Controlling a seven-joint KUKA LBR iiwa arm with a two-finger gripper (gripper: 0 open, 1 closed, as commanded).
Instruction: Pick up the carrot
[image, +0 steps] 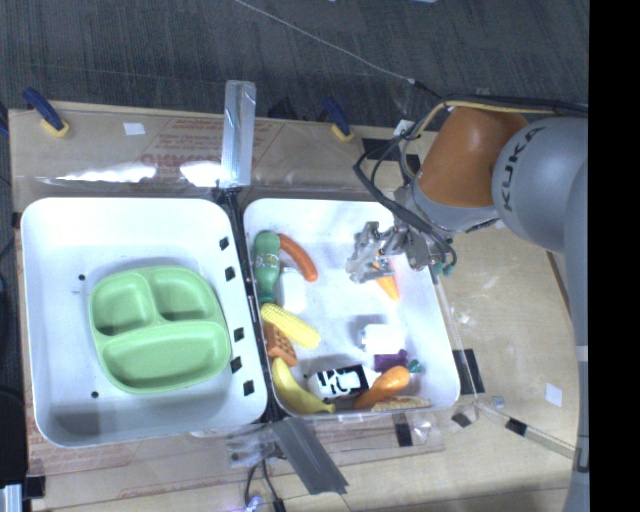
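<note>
- Carrot (387, 383): lies at the near edge of the right bin (330, 215), by the banana (296, 392); I judge it light, stiff, slick plastic.
- Hold: across its thick middle.
- Gripper (375, 255): far side of that bin; jaw state I cannot tell.

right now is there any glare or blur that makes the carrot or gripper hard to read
Camera view: bright glare on the clear sheet behind the left bin; the white right bin is washed out, so pale items fade into it; the gripper is soft and cluttered, an orange tip just below it; the carrot near the front wall reads clearly.
</note>
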